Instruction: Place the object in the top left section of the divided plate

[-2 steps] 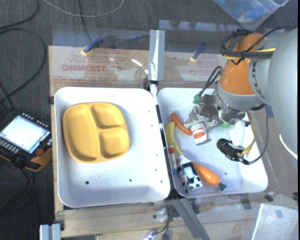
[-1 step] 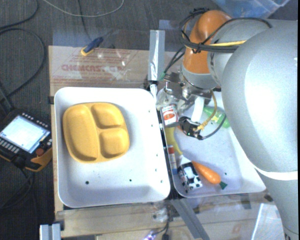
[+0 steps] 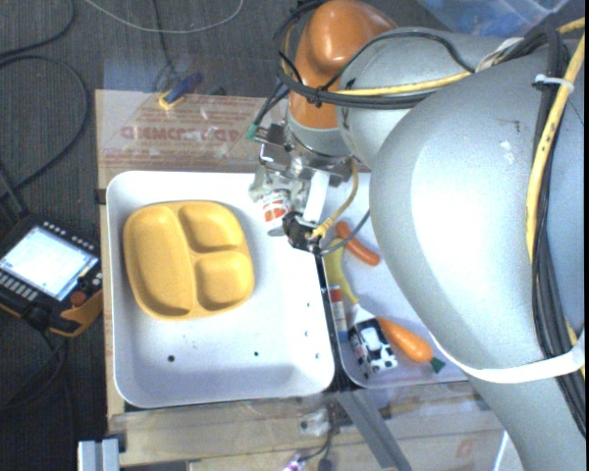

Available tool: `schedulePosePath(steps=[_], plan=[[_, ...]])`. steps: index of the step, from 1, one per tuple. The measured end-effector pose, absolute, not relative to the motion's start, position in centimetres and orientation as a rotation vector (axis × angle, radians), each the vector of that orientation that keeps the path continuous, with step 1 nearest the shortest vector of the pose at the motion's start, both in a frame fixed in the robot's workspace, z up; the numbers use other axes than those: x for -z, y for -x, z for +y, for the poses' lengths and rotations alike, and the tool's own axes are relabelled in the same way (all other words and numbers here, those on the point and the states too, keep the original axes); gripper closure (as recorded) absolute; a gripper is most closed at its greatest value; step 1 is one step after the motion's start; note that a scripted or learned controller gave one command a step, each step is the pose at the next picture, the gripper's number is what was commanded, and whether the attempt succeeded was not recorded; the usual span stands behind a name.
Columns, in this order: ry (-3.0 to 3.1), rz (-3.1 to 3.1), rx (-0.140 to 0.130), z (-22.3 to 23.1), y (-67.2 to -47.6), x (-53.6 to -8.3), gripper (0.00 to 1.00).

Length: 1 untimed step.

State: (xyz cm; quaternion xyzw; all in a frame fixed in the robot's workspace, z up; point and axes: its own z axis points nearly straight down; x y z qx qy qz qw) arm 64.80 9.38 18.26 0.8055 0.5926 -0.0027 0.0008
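Nearest the camera, at about five o'clock, a carrot [image 3: 409, 342] lies in my right bin [image 3: 358, 373] beside a small black-and-white thing [image 3: 374, 345]. The yellow divided plate [image 3: 188, 257] sits in the left bin [image 3: 216, 361] at nine o'clock. My pincer [image 3: 287, 216] hangs over the seam between the bins, at three o'clock from the plate; a small red-and-white object [image 3: 273, 210] seems caught in it, though I cannot tell how wide it stands.

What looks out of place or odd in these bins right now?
Nothing is spilled or broken. The yellow divided plate sits slightly askew in the left bin, and a carrot pokes over the right bin's front rim.
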Motion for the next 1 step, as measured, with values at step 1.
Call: schedulePosePath(steps=[1], plan=[[-2.529,1.860,0.009,9.35,-64.80,-18.28,0.00]])
